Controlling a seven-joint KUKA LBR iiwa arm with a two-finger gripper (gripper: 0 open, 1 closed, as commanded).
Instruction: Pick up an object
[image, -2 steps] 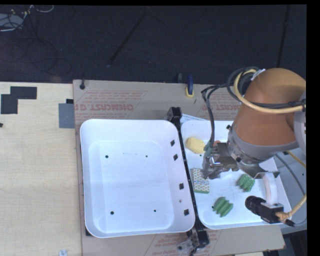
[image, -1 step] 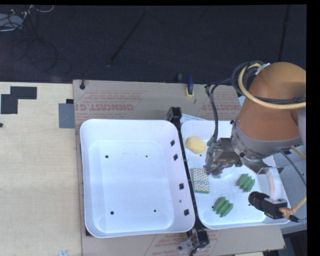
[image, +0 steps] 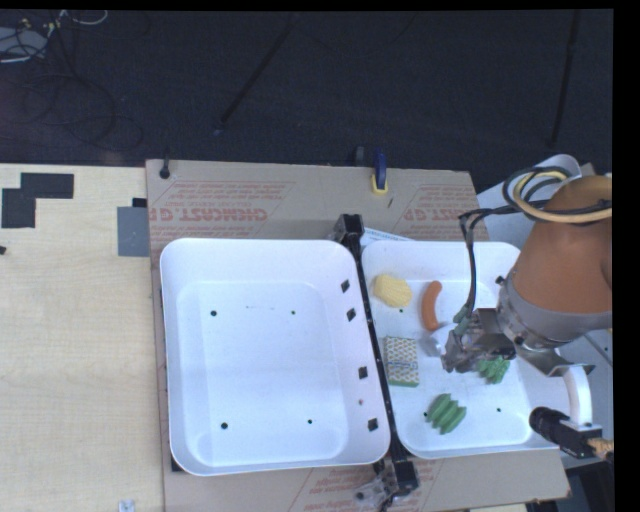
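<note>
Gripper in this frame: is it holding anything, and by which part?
Cannot be told. The gripper is low in the right white bin, against a green leafy object; no grasp is visible.

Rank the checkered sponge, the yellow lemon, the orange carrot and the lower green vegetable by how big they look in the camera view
1. Checkered sponge, largest.
2. Yellow lemon and green vegetable: too alike to rank.
3. Orange carrot, thinnest, so probably smallest.
</note>
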